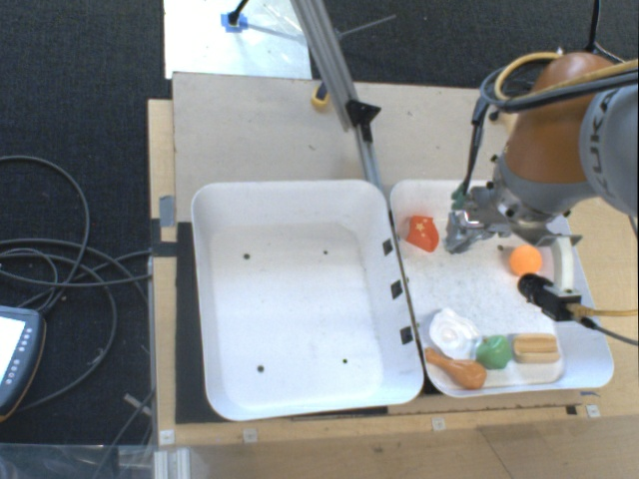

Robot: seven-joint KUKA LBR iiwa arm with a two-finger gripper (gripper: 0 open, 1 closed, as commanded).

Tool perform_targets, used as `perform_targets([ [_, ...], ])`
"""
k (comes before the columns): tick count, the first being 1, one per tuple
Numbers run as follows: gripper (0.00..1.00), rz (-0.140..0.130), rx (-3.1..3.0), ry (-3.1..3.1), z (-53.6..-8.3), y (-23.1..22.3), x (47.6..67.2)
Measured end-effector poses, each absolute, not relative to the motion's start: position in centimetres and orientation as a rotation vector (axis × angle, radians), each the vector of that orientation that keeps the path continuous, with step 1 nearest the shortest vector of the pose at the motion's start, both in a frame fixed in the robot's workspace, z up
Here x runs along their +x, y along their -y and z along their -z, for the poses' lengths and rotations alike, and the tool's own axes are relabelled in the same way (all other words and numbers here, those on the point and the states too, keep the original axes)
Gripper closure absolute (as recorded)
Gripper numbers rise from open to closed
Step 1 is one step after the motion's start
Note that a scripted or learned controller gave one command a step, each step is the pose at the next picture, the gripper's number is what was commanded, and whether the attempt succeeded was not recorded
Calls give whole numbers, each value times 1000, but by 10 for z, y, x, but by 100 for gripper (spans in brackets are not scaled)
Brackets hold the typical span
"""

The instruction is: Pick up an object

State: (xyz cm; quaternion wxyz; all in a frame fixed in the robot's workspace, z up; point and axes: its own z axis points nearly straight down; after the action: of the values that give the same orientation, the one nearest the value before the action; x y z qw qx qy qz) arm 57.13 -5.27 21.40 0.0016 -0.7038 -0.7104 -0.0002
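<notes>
**Claw Position Above the Right Bin**

Claw point(461, 236) suspended over the far part of the right bin point(596, 367), hung from the grey arm point(609, 128) with its orange band point(549, 118) reaching in from the right. Finger spacing not readable from this angle: wide or narrow cannot be told. Nothing visibly lodged between the fingers.

Placement of contents, referenced to the right bin:

- Red block point(421, 232): far left corner region, close to the dividing wall, just beside the claw on its left. Contact between claw and block not confirmable.
- Orange ball point(525, 259): mid-right area, to the right of the claw and apart from it, partly bordered by the arm's black cabling.
- White crumpled item point(454, 332): near edge, left of centre.
- Orange drumstick-shaped toy point(457, 369): nearest edge, touching or just below the white item.
- Green round piece point(492, 351): near edge, between the white item and the bun.
- Tan hot-dog bun toy point(536, 347): near edge, just right of the green piece.

Left bin point(210, 297): adjoining the right bin on its left, rims overlapping along the shared wall, marked there with black tabs.

Grey pole point(334, 58): slanting down from the top toward the far end of the shared wall.

Cables point(60, 257) and a handheld screen unit point(15, 352): on the dark floor, well left of both bins.
</notes>
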Motion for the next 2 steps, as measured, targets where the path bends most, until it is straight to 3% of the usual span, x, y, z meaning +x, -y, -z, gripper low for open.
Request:
perform_targets([
  [2,100,2,-2208,2232,-218,-44,546],
])
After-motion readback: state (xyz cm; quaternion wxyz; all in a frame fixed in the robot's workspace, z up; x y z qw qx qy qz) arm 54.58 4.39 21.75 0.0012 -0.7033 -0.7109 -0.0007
